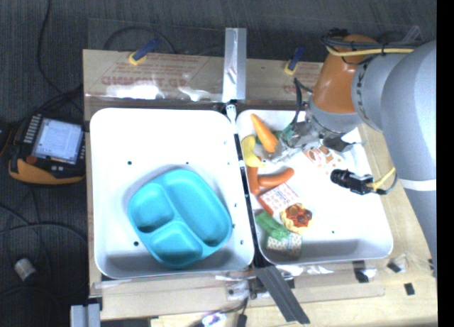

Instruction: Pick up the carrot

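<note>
The carrot is orange and tapered. It lies at a slant in the upper left corner of the right bin, close to the wall between the two bins. My gripper reaches in from the right and sits low in that bin, just right of the carrot's lower end and touching or nearly touching it. Nothing shows the carrot held. The grey arm and its orange band hang over the bin's upper right part.
A yellow banana, an orange sausage, a red and white box, a pizza piece, green food and a patterned item crowd the right bin's left side. A blue divided tray lies in the left bin.
</note>
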Controlling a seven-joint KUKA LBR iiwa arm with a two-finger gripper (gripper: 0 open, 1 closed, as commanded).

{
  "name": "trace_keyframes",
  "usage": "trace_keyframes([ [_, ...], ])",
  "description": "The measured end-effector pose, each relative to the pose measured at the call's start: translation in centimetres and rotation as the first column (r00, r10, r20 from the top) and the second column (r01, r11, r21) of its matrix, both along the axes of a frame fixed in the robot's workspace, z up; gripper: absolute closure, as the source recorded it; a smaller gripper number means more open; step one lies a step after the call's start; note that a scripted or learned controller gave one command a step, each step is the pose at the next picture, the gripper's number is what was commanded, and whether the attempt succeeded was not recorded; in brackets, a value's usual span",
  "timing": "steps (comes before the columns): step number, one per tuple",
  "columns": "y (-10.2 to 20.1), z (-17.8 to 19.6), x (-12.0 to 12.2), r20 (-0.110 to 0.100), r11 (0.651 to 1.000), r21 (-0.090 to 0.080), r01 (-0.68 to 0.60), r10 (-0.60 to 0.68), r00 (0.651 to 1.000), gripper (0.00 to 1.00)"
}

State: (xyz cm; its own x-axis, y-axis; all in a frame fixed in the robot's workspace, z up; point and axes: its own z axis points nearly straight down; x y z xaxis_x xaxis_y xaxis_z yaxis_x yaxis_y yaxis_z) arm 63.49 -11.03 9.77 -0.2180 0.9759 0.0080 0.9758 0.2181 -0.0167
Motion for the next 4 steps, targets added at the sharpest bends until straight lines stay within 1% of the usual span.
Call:
trace_keyframes([
  [1, -0.1, -0.5, 2.4, -0.029, 1.000, 0.003, 0.022, -0.022, 0.999, 1.00],
  [2, 5.4, 11.1, 1.0, 0.016, 0.999, -0.005, 0.042, -0.042, 0.999, 1.00],
  [3, 5.6, 11.8, 1.0, 0.013, 0.999, -0.005, 0.040, -0.040, 0.999, 1.00],
  [4, 5.6, 11.8, 1.0, 0.013, 0.999, -0.005, 0.040, -0.040, 0.999, 0.00],
])
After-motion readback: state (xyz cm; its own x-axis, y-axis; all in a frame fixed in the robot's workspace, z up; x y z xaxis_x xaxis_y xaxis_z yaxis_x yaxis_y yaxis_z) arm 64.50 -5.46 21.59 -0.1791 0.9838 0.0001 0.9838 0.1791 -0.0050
